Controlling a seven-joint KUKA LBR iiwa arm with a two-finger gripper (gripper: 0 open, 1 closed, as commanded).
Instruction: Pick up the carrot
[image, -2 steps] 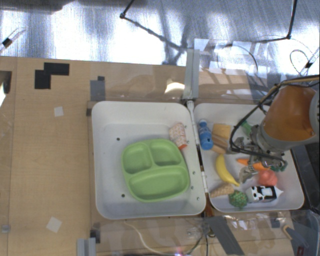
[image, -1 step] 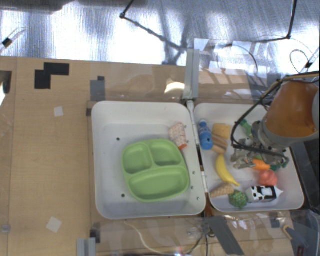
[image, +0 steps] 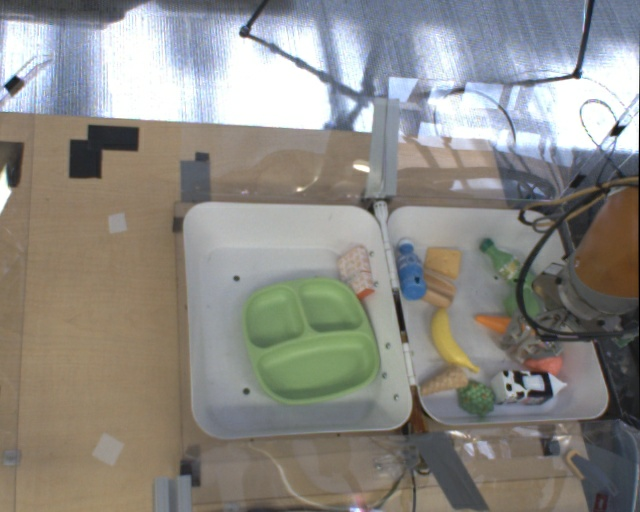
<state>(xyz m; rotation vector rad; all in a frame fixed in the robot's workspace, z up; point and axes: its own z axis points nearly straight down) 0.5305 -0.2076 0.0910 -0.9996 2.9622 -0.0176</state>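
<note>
The small orange carrot (image: 491, 323) lay in the right-hand shallow white bin (image: 590, 405), between a yellow banana (image: 451, 342) on its left and the grey metal gripper (image: 527, 337) on its right. The gripper hung just beside the carrot's thicker end, and whether it was spread or closed could not be told. Also in that bin were a blue bottle (image: 408, 268), a tan bread slice (image: 442, 264), a green bottle (image: 500, 260), an ice cream cone (image: 444, 381), a green broccoli floret (image: 476, 399) and a black-and-white toy cow (image: 525, 388). The left-hand white bin (image: 215, 300) held a green divided plate (image: 312, 339). Both bins sat on the wooden counter (image: 90, 330).
</note>
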